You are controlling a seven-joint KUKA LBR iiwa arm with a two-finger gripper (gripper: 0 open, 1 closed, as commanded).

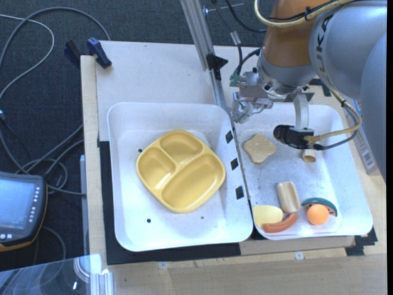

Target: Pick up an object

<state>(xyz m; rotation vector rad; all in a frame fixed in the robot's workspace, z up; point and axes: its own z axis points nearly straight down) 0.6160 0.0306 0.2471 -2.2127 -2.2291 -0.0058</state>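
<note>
Your gripper [244, 111] hangs over the right bin [344, 165], just above the bread slice [258, 148]. You cannot tell how the fingers stand.

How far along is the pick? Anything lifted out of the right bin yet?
Done: nothing lifted. The bread slice, wooden cylinder, orange ball and sausage all lie on the floor of the right bin.
In hand: the gripper hangs over that bin's far left corner, above the bread slice.
Left: descend, grasp, lift.
</note>
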